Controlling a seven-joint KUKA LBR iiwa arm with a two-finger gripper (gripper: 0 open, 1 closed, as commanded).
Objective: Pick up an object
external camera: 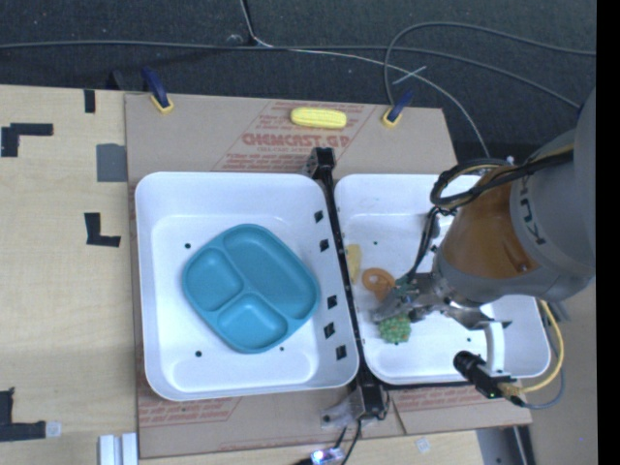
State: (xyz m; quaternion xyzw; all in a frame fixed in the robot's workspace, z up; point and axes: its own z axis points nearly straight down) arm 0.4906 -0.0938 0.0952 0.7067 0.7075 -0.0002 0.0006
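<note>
— Green and knobbly, that small piece (394, 330): where does it lie?
— Low in the right bin (523, 356), touching the gripper (399, 305), with an orange piece (377, 281) just beside.
— Are the fingers clenched on it?
— I cannot tell. A blue divided plate (251, 287) sits in the left bin (165, 260).

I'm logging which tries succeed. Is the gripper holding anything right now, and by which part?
It cannot be told. The gripper is low in the right bin, close over the green object and beside the orange object, but no hold is visible.
</note>
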